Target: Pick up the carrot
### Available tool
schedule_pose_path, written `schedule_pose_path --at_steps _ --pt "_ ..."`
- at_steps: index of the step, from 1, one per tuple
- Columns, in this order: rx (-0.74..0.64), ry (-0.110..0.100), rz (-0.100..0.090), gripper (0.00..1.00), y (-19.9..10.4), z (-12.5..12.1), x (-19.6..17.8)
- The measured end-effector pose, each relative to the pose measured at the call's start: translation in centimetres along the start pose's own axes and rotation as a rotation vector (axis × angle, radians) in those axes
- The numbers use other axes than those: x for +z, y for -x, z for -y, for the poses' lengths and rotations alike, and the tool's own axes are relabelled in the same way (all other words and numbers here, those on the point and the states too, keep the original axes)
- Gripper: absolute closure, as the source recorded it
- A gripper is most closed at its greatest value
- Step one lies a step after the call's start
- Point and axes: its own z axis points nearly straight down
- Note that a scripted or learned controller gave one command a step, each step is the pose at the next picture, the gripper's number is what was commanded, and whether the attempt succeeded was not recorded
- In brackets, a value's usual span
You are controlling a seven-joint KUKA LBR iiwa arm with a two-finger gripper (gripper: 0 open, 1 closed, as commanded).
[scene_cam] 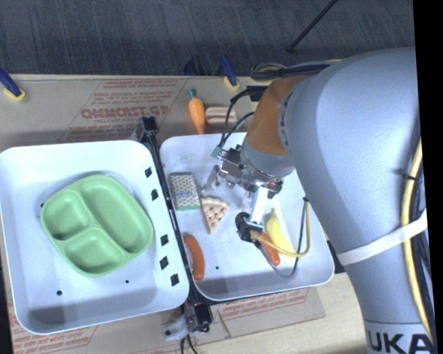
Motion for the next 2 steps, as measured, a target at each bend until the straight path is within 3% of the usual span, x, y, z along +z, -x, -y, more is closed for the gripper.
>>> schedule_pose_path --at_steps 1,2 --pt "-0.006 -0.004 -0.001 1.0 -0.1 0.0 -1.0" --pt "-0.311 0.006 0.0 1.0 -0.4 -3.7 -14.6"
